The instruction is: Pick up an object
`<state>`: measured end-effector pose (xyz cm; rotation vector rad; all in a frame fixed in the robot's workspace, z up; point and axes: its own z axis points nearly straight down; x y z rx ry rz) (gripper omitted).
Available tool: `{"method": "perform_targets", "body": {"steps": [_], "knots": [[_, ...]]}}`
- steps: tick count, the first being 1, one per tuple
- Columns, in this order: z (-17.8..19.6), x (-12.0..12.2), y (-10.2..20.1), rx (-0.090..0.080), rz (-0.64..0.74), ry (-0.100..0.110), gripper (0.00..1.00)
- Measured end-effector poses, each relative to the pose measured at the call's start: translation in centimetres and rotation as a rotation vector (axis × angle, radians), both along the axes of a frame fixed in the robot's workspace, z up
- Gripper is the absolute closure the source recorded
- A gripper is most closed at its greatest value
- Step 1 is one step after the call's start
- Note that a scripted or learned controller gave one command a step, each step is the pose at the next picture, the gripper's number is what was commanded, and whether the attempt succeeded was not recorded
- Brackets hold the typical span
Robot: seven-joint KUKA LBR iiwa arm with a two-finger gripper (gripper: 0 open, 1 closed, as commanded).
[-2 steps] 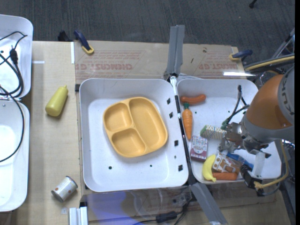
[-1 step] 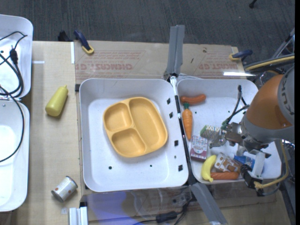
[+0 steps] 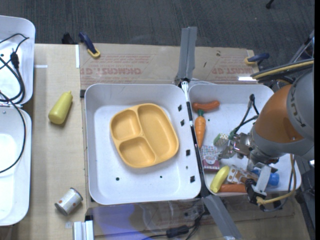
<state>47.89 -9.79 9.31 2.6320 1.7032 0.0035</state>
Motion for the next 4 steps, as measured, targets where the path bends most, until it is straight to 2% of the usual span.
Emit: {"method": "perform_targets", "body": {"steps": [1,2,3,4], "knots": [[-0.2,8.3,-4.4,0.003,-0.067,0.009,0.0],[-0.3,8.8,-3.7,0.004,0.211,0.01,0.0],[0.6,8.8,-3.7,0.003,0.213,0.013,1.0],[14.1,15.1,0.2,0.002,0.065,0.007,1.0]]}}
